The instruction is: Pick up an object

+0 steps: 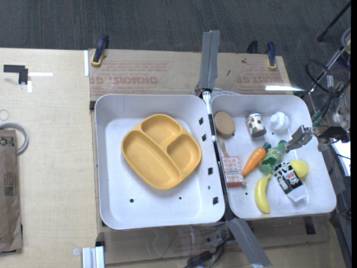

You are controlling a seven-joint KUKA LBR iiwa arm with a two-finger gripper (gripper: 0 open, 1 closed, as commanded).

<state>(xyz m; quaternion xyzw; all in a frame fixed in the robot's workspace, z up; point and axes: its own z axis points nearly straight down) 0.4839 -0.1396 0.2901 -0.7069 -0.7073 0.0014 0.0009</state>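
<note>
The gripper (301, 137) reaches in low over the right bin (321, 205) from its right side, its tip close above the green top of the toy carrot (254, 159). Whether it is open or closed cannot be told from this view, and nothing can be seen gripped in it.

Every candidate object appears to lie loose in the right bin: the carrot near the middle, a banana (262, 195) toward the front, a black-and-white milk carton (289, 180) just beside a yellow lemon-like piece (300, 167), a small printed can (255, 124) and a white object (279, 120) at the back, a brown round cookie (224, 124) by the divider, and a red-and-white packet (232, 170) below it. The left bin (111, 166) holds a yellow divided plate (161, 151).

By that lie of things, the pick looks not yet done: the approach is made, and the closing, gripping and lifting are judged still to come.
</note>
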